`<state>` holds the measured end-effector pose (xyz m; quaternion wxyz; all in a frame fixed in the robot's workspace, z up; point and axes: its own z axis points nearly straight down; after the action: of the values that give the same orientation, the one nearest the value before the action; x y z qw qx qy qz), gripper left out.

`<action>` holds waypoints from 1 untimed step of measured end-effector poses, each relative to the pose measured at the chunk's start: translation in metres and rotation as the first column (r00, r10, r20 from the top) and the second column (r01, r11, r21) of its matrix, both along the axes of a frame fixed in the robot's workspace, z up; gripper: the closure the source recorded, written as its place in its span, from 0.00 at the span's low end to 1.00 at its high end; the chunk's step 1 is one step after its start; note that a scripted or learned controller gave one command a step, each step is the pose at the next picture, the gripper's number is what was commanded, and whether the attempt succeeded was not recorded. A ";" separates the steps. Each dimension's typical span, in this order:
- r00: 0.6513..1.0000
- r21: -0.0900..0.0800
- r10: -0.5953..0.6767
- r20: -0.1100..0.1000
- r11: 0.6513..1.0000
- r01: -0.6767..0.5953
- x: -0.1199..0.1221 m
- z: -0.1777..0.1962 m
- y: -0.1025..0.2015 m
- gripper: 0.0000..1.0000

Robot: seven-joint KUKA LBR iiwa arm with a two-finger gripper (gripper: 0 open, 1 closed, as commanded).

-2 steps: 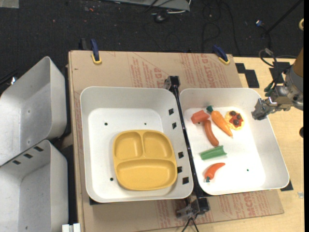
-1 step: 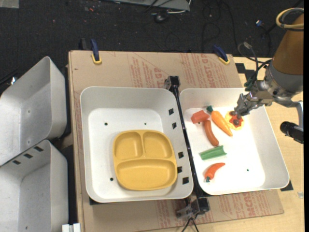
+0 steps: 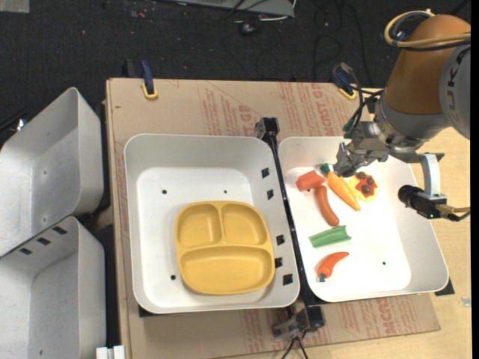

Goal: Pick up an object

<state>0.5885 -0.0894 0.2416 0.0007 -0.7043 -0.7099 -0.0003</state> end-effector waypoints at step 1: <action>1.000 -0.001 -0.001 0.000 1.000 0.001 0.012 -0.012 0.055 1.00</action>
<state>0.6001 -0.0341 0.2293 0.0006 -0.7045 -0.7097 0.0000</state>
